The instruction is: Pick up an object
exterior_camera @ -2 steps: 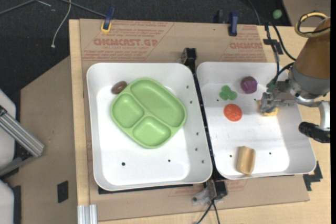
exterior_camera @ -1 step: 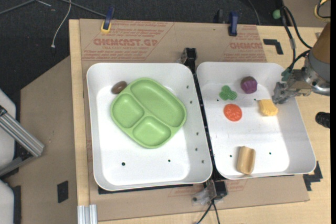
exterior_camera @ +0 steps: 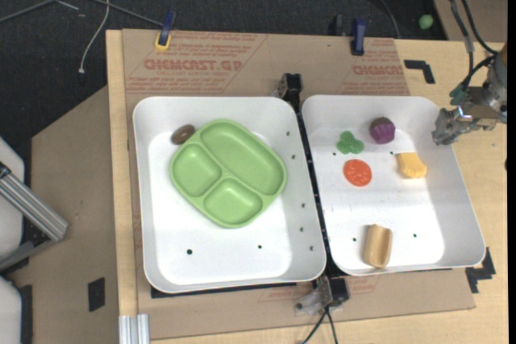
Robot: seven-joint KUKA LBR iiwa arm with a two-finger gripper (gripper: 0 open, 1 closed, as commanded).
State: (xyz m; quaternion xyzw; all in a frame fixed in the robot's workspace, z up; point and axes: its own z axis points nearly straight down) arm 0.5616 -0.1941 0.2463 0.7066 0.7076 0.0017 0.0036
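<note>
**Gripper at the right bin's far edge, five small objects in the bin**

Nearest the camera, at the bottom of the frame, the surface [exterior_camera: 242, 298] shows its brown cardboard covering along the front edge. Just above that edge, low in the right bin [exterior_camera: 451, 213], a tan cylinder-shaped object [exterior_camera: 377, 245] lies near the bin's front rim.

Further up, around the middle of the right bin, a red round object [exterior_camera: 357, 172] sits left of a yellow block [exterior_camera: 412, 165], the two apart from each other. Above them, a small green leafy object [exterior_camera: 349, 143] lies beside a purple round object [exterior_camera: 382, 130], near but not touching.

In the left bin [exterior_camera: 161, 238], a green divided tray [exterior_camera: 228, 172] with three compartments lies tilted across the middle. A small brown oval object [exterior_camera: 184, 134] rests just beside the tray's upper left corner, against the white floor of the bin.

At the right of the frame, the gripper [exterior_camera: 446, 130] hangs over the right rim of the right bin, level with the purple object and well apart from it. Nothing sits between its fingers; whether they are spread or closed I cannot tell.

At the far edge of the surface, two blue clamps [exterior_camera: 166, 28] [exterior_camera: 358, 36] grip the cardboard.
</note>
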